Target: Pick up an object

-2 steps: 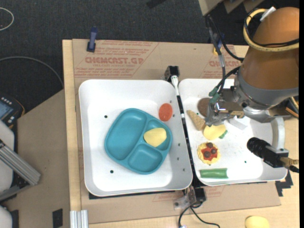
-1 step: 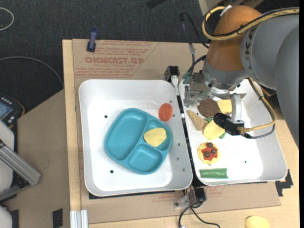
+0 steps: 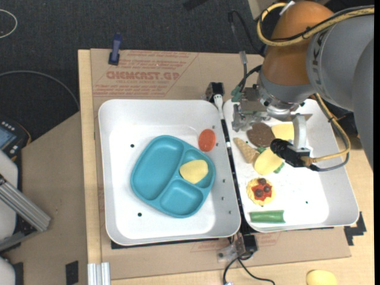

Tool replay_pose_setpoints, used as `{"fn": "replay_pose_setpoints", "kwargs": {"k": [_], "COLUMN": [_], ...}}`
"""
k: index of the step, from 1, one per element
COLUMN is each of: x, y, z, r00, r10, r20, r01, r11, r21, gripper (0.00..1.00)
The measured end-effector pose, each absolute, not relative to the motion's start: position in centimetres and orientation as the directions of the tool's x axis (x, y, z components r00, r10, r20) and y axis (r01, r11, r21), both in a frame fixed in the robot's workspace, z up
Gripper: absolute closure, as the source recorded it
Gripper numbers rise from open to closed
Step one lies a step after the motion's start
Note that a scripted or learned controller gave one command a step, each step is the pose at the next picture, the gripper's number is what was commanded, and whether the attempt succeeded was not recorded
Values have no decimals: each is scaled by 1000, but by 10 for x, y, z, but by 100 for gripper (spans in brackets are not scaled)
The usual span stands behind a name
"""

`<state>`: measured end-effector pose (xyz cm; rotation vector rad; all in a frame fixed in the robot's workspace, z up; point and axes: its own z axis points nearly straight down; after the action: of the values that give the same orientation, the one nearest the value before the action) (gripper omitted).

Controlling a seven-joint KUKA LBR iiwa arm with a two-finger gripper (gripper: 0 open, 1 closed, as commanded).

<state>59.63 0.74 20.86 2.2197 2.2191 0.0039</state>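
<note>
Camera view: left bin holds blue tray with yellow piece; gripper over right bin, fingers' state unclear.

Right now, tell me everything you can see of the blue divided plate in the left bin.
The blue divided plate is a teal tray with rounded corners, smooth and matte like plastic, moulded into three compartments. It lies flat and right side up on the floor of the left bin, turned at an angle to the bin's walls. A pale yellow food piece rests in its right-hand compartment. An orange-red piece sits just past its upper right edge.
</note>
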Motion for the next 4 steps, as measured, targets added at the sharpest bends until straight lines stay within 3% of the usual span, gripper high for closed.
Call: {"fn": "replay_pose_setpoints", "kwargs": {"k": [1, 2, 3, 4], "x": [597, 538, 541, 491], "y": [8, -17, -16, 57], "z": [219, 277, 284, 420], "r00": [0, 3, 1, -11], "r10": [1000, 1000, 1000, 1000], "r20": [0, 0, 0, 4], "r01": [1000, 1000, 1000, 1000], "r11": [0, -3, -1, 11], "r21": [6, 1, 2, 15], "gripper": [100, 100, 100, 100]}}
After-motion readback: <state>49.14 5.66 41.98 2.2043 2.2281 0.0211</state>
